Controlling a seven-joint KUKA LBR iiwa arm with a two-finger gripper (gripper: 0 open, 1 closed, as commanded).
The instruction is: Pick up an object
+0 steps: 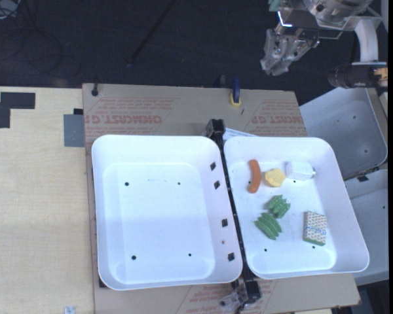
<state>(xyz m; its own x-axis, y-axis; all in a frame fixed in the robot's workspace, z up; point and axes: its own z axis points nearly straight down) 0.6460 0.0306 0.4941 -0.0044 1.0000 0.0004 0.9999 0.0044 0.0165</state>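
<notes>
Progress: basically nothing picked yet, as far as I can judge. Everything's sitting loose in the right bin (354, 241), so the whole reach, grab and lift is left to do.
Left bin (111, 175): just the bare white floor with a few dark dots on it.
Nearest item: a small patterned block (315, 227) by the right bin's near right side. Can't read anything on it, way too small.
Green stuff: two green pods, one (268, 226) just nearer than the other (278, 206), mid-bin.
Further back: orange sausage-shaped piece (254, 176), a yellow chunk (274, 177) just beside it, then a white piece (300, 171) to its right.
Writing: the cardboard sheet (150, 113) under the bins has reddish print, upside-down from here. Looks like a repeated logo, but I can't make out the letters for sure.
Gripper (280, 59): up high beyond the far edge of the bench, well apart from the bins, nothing between its fingers. Whether they're spread or pressed together I can't tell, it's all dark clutter.
</notes>
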